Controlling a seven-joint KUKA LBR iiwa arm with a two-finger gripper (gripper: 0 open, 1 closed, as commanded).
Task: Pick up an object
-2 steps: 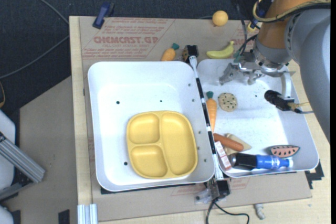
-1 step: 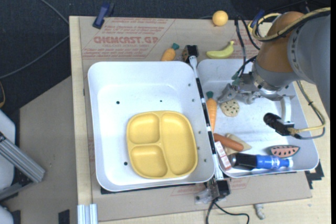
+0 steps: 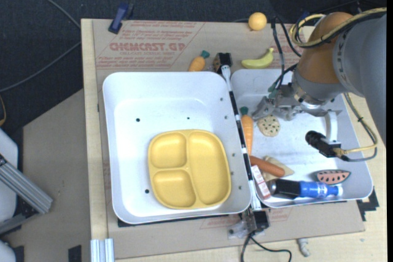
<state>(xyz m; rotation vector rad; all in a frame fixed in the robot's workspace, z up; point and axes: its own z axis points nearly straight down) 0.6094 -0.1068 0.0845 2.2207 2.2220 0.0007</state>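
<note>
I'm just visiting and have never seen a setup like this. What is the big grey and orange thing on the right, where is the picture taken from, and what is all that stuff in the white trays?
It is a robot arm reaching in from the right. One camera above the bench looks down at a slant. At the arm's tip sits its pincer, low over the right bin; whether it grips anything cannot be made out. That bin holds toy food: a cookie just under the pincer, a carrot by the left wall, a sausage, a watermelon slice and a blue and black marker. The left bin holds a yellow divided plate. On the bench behind lie a banana and an orange ball.
</note>
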